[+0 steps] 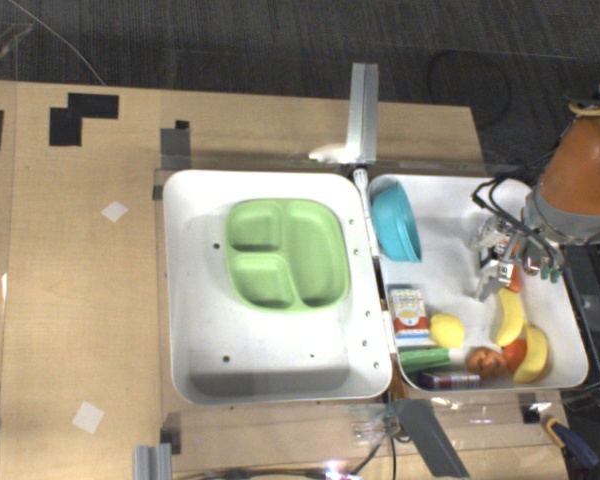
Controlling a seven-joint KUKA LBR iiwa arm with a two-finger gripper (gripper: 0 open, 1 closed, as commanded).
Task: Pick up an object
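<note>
The right bin (446,230) holds a blue bowl (395,223) at its far left, a small juice carton (407,308), a lemon (446,330), a green marker (422,358), a dark purple pen (444,379), a reddish fruit (486,361) and two yellow bananas (509,318) (533,356). My gripper (492,276) hangs low over the right half of this bin, just above the upper end of the nearer banana. A small orange-red piece shows beside the gripper's body. I see nothing clearly held.
The left bin (195,368) carries a light green divided tray (285,253). A metal post (364,108) rises behind the seam between the bins. The arm's orange band (585,168) stands over the right bin's far right corner, with cables around the wrist.
</note>
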